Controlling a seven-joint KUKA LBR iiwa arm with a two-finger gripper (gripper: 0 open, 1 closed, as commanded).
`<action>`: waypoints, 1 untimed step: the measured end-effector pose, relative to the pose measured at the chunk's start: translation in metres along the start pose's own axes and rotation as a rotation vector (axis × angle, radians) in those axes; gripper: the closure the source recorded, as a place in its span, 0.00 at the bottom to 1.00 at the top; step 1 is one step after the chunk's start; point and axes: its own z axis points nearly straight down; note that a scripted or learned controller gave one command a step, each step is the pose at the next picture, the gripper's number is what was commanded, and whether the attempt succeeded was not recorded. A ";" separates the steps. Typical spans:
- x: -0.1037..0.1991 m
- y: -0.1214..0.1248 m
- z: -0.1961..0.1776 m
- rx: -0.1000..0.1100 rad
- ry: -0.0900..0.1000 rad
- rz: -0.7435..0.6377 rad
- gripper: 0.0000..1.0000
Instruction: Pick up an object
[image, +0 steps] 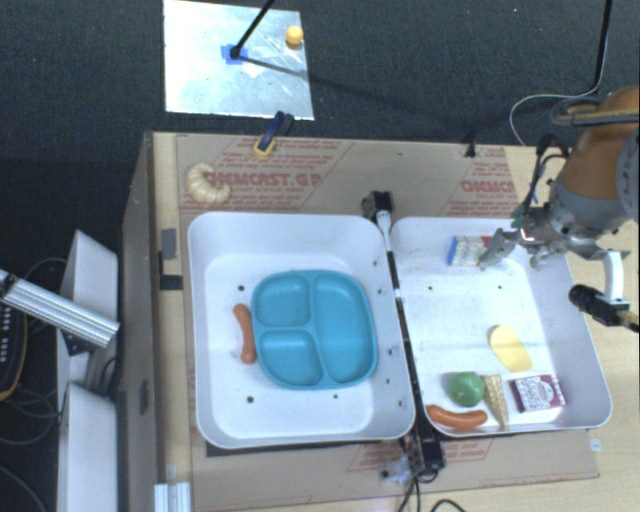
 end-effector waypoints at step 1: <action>-0.028 -0.084 0.008 0.003 0.000 0.003 0.00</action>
